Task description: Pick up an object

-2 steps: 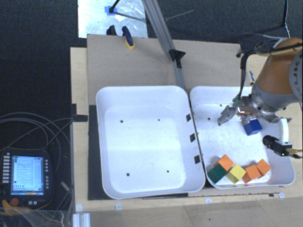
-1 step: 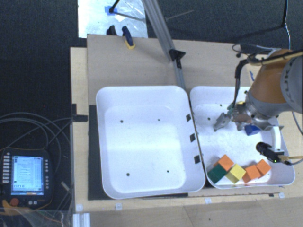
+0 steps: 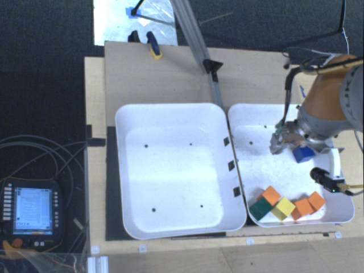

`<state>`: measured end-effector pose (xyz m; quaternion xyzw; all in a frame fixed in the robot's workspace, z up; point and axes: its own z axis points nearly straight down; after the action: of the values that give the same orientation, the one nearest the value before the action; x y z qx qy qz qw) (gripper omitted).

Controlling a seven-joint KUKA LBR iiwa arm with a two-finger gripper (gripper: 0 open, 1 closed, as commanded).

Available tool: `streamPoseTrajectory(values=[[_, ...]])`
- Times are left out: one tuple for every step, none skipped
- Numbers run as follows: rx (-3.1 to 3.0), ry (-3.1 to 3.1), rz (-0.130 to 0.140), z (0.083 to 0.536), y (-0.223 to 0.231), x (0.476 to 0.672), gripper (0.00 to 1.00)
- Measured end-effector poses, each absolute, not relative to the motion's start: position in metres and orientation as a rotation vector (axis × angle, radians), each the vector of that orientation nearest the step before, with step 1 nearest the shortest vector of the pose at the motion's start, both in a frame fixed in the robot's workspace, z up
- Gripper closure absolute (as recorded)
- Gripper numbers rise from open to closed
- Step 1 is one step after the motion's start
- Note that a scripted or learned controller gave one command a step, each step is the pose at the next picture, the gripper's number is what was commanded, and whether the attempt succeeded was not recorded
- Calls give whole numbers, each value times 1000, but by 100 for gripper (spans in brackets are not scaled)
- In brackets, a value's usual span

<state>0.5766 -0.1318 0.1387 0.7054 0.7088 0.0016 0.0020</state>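
Just gripper [image 3: 277, 143] near blue block [image 3: 302, 153], R bin [image 3: 250, 131].

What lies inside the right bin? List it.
Right bin: blue block by the gripper; orange, green and yellow blocks clustered at the near wall. The arm hides the far right part.

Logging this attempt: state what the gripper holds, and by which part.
Cannot be told. The gripper is low in the right bin, beside the blue block; no object shows between its fingers.

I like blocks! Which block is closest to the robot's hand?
The blue block, right beside the gripper. The orange, yellow and green ones sit clustered at the bin's front edge.
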Motion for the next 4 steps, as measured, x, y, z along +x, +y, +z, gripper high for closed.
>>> streamPoseTrajectory(values=[[2210, 2223, 7, 197, -123, 583, 100], [2214, 2224, 4, 211, -123, 584, 100], [2211, 2234, 4, 222, -67, 562, 100], [2209, 2235, 6, 236, -11, 545, 100]])
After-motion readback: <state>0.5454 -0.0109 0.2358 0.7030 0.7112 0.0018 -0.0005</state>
